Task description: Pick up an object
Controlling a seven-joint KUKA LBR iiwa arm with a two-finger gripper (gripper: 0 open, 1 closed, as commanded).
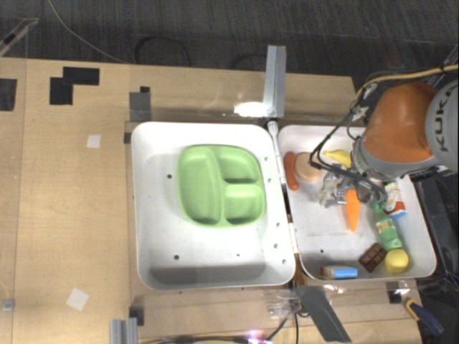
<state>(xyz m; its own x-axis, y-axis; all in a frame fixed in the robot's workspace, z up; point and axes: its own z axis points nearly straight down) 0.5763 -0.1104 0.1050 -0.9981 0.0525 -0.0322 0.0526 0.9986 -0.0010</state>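
**2 bins, 1 claw low over the right-hand clutter**

2 shallow white bins sit side by side on the desk (64, 213). The left bin (154, 264) holds a green divided tray (219, 185); the right bin (308, 249) holds the small things to pick from. The claw (338, 190) hangs low in the right bin's upper middle, under the arm's orange band (398, 120).

Nearest to it is an orange carrot-shaped piece (352, 212), just below and slightly right of the claw, its long axis running roughly up and down the view with the tip pointing down. A tan round object (310, 172) and a red-orange piece (290, 169) lie just to the claw's left, and something yellow (337, 158) lies just above it. A green bottle (387, 228), a yellow ball (396, 261), a brown block (371, 257) and a blue stick (343, 271) lie farther toward the bottom right.

Whether the claw is spread or closed cannot be told, and nothing is visibly held. My guess is the carrot is the likeliest target.
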